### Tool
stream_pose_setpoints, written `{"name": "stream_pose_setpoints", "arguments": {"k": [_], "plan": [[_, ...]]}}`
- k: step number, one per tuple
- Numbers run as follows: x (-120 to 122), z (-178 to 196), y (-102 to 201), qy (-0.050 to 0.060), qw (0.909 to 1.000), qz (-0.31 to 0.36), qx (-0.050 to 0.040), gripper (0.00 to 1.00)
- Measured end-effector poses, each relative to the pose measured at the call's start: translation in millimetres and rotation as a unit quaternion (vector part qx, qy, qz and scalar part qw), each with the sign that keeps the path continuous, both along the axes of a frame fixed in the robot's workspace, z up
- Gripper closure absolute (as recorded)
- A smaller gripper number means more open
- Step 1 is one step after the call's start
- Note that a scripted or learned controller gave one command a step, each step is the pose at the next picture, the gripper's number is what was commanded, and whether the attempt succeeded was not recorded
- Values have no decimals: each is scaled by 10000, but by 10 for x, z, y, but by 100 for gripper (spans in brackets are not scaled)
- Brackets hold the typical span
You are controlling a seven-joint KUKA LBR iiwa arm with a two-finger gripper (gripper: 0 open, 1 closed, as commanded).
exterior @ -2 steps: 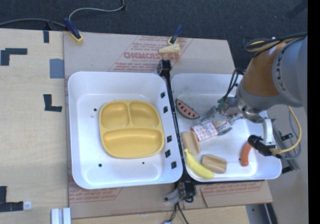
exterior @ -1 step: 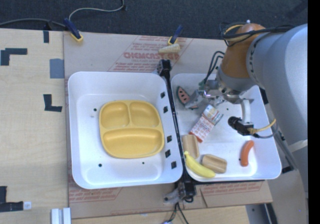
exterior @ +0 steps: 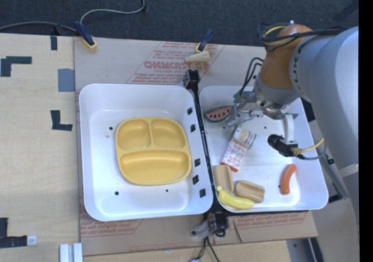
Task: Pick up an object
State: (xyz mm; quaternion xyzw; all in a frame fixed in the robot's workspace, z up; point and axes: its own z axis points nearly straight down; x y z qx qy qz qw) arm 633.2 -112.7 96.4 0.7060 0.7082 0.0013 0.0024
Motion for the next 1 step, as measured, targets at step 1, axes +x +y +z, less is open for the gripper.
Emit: {"name": "stream_pose_setpoints", "arguments": {"k": [1], "plan": [[0,0,0,-2,10000,0,0,0]]}}
